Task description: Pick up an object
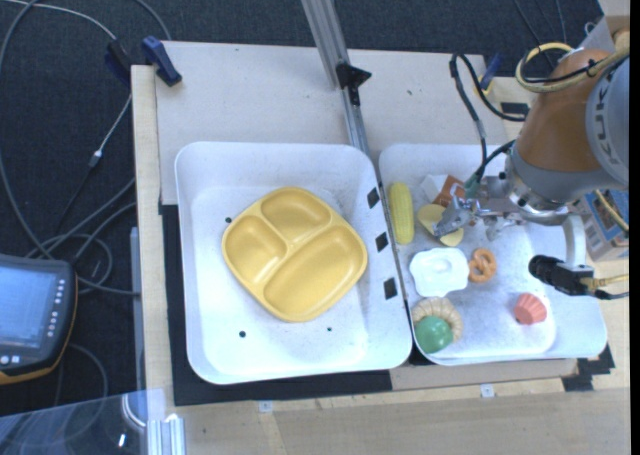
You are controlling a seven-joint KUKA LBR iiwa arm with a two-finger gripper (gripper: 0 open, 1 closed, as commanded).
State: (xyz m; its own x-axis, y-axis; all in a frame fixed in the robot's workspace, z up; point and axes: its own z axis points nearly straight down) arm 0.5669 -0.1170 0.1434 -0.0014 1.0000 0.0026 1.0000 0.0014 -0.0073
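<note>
We hover our gripper point(458, 215) over the yellow piece point(440, 223) in the right bin point(575, 343). Whether it grips, we cannot tell. Next we must descend squarely.

A yellow tray point(294, 253) with three parts lies in the left bin point(200, 173). The right bin point(570, 338) sits just beside it, and black clips point(381, 241) run along the edge where the two meet. A silver pole point(325, 18) slants up from between the bins. A blue clamp point(160, 59) grips the board's far left corner. Grey cables point(60, 173) loop over the dark floor on the left. A screen point(33, 315) with an orange rim rests at the left edge.
</note>
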